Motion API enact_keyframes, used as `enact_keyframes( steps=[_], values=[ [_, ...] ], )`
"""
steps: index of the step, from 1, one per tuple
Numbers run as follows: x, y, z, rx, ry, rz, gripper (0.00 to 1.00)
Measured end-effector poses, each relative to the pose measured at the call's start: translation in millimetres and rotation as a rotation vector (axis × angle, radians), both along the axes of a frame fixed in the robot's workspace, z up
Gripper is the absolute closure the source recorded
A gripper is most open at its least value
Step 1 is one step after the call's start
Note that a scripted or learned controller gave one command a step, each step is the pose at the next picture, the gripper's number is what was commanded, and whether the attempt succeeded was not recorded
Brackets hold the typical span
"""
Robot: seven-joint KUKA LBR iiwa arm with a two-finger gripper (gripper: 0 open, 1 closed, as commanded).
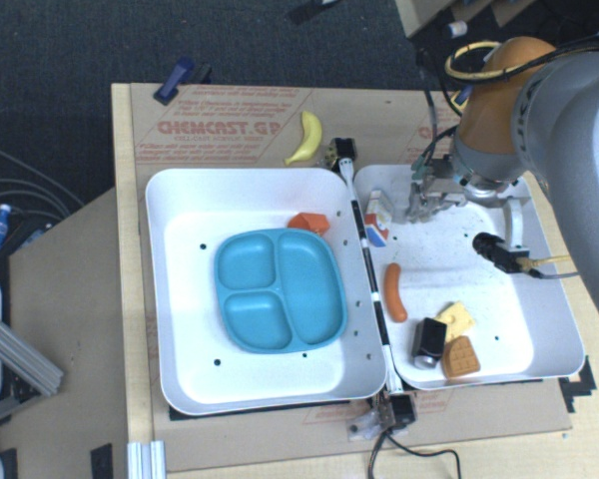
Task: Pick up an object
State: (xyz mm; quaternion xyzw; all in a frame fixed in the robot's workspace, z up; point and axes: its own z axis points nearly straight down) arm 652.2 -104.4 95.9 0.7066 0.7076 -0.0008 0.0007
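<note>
At the front of the right bin (554, 352) lie a brown cracker (461, 356), a small black block (429, 339) and a yellow piece (457, 318). Just behind them an orange hot dog (395, 292) lies near the left wall. The left bin (170, 267) holds a blue plate (280, 289). Farther back, the claw (426, 200) hangs over the right bin's far end; I cannot tell its state. A banana (305, 139) lies on the desk (230, 118) behind.
</note>
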Motion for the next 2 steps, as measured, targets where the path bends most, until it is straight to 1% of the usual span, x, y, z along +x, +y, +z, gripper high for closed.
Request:
enact_keyframes(
  steps=[1, 2],
  values=[
    [0, 0, 0, 0.000, 0.001, 0.000, 0.00],
    [1, 0, 10, -0.001, -0.002, 0.001, 1.00]
  ],
)
